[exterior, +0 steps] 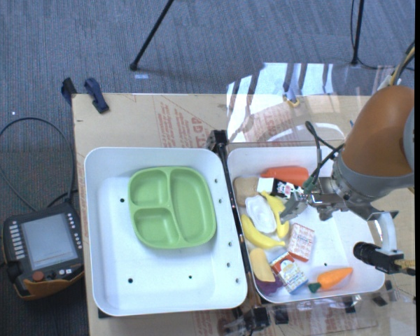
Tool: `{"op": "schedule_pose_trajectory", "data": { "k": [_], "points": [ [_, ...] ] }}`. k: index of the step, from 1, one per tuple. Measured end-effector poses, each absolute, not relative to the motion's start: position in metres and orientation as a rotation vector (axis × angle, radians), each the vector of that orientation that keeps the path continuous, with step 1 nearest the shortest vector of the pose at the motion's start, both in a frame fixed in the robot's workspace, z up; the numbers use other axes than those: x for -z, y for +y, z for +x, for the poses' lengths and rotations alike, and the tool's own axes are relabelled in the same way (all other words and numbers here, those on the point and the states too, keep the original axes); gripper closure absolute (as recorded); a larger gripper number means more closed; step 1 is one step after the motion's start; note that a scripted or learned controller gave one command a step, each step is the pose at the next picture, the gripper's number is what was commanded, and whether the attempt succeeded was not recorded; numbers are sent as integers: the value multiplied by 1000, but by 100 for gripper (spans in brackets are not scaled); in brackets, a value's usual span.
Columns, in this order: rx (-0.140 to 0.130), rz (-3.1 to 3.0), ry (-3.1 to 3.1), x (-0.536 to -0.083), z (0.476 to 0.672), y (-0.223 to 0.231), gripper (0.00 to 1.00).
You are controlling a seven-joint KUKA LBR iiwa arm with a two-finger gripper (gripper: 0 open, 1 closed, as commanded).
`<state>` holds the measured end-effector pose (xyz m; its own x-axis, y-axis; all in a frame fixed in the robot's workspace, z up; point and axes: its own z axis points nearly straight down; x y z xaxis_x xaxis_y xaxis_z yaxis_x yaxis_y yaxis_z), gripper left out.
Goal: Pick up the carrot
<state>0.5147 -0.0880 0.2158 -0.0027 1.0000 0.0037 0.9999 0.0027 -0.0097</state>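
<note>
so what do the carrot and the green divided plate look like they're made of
Carrot: looks like moulded plastic, a toy, going by its uniform orange body and flat green stub, though the surface is too small to judge. Green divided plate: seemingly matte plastic, one even pale green with soft rounded compartment ridges.

- My gripper (299,200) hangs over the middle of the right bin (246,161), right above the banana (260,234). Can't tell from here what it's doing.
- The carrot (334,278) sits in the bin's near right corner, well apart from the gripper.
- There's a small carton (300,241) between them.
- Left bin (112,257) holds a green divided plate (173,206).
</note>
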Motion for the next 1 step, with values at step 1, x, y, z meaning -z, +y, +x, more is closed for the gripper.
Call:
{"op": "schedule_pose_trajectory", "data": {
  "k": [1],
  "points": [
    [-17,-2159,-2257,-101,468,-209,0]
  ]
}}
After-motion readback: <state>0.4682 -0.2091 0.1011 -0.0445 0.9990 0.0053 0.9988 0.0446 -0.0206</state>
